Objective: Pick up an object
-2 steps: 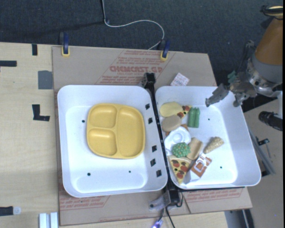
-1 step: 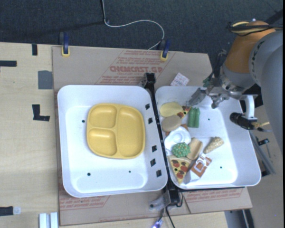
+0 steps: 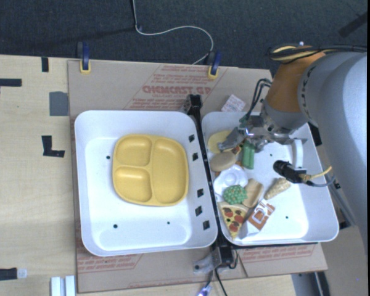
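Pincer down in the right bin, nothing lifted yet.

My pincer (image 3: 245, 142) hangs low near the right bin's (image 3: 320, 227) far-left corner, over a green bottle (image 3: 247, 156) and a tan bread piece (image 3: 222, 161); I cannot tell its state. The yellow plate (image 3: 151, 169) fills the left bin's (image 3: 92, 227) middle. The pick remains undone.

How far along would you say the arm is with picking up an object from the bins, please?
Nothing looks picked up yet. The end effector is low over the right bin, at the pile's upper end beside a green bottle-like item; whether it grips anything cannot be told. The pizza slice and green bumpy piece lie in the bin. A secure grasp and lift remain. The left bin holds a yellow divided plate.
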Robot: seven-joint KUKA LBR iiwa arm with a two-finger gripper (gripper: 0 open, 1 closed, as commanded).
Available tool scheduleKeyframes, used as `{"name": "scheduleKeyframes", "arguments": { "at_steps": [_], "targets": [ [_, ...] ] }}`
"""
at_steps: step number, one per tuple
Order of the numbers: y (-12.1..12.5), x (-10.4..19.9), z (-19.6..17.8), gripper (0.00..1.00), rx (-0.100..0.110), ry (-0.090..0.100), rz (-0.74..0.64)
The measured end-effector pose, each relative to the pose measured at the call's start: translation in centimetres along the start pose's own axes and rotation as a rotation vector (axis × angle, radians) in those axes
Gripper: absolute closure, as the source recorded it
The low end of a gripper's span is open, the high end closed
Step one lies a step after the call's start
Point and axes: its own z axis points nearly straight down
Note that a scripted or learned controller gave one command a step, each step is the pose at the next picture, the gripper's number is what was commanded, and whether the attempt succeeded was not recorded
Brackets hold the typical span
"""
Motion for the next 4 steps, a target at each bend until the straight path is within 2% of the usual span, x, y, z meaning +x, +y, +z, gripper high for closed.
{"name": "scheduleKeyframes", "arguments": {
  "at_steps": [1,2,3,4],
  "targets": [
    [1.6,1.5,0.0,0.00,0.007,-0.008,0.000],
    [2.5,1.5,0.0,0.00,0.017,-0.008,0.003],
    [2.6,2.9,-0.1,0.00,0.009,-0.019,0.006],
    [2.8,1.2,-0.8,0.00,0.000,-0.007,0.003]
  ]
}}
